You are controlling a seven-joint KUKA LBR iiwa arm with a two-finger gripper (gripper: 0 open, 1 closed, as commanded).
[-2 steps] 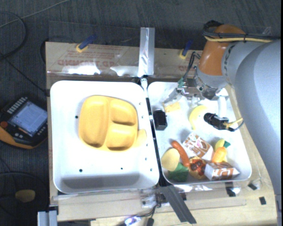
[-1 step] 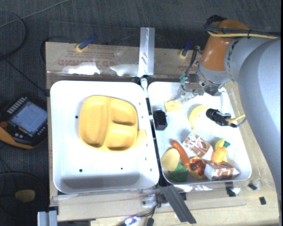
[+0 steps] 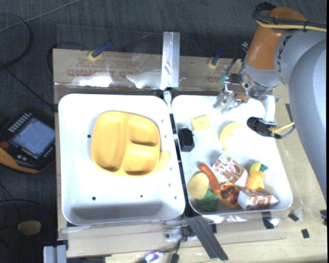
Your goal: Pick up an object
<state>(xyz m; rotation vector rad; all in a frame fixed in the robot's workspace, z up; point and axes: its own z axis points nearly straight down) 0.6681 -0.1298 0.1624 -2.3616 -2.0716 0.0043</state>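
Note:
My gripper [image 3: 230, 98] hangs over the far edge of the right bin [image 3: 282, 163], with nothing visibly in it. Just below it lie a pale yellow square block [image 3: 200, 123] and a pale yellow round piece [image 3: 230, 131]. A black block [image 3: 185, 138] rests against the bin's left wall. At the bin's near end is a heap: a red sausage [image 3: 208, 174], a printed carton [image 3: 229, 169], a yellow-orange toy [image 3: 255, 175], a beige round piece [image 3: 197, 185], a green piece [image 3: 207, 200] and a small white-orange carton [image 3: 256, 200].
The left bin [image 3: 77, 190] holds a large yellow divided tray [image 3: 125, 141]. A metal divider post [image 3: 170, 59] stands at the back between the bins. The grey arm [image 3: 307, 92] fills the right side. A handheld pendant [image 3: 27, 141] lies on the floor at the left.

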